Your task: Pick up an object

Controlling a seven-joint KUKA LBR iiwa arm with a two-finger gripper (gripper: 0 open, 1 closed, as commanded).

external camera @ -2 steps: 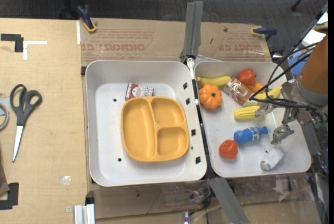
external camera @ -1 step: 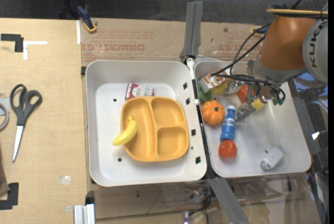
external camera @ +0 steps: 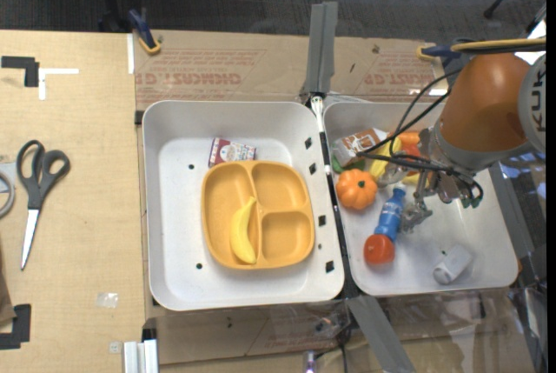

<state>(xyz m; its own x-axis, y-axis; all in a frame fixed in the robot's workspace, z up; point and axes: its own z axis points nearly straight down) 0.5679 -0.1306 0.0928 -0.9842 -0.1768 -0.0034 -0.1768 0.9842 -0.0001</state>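
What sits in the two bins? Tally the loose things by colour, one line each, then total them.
Yellow: 2, plate, banana
Orange: 1, small pumpkin
Red: 1, tomato
Blue: 1, bottle
Grey: 1, small cylinder
Printed packets: 2, carton, pouch
Total: 8, leaving out whatever the arm hides.

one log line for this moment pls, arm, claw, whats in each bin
arm: over right bin | claw: low beside blue bottle, grip unclear | nearby: small pumpkin, tomato | left bin: yellow tray with banana

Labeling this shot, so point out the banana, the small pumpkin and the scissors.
banana [external camera: 244, 231], camera view, middle of its curve.
small pumpkin [external camera: 357, 189], camera view, its orange body.
scissors [external camera: 37, 171], camera view, black handles.
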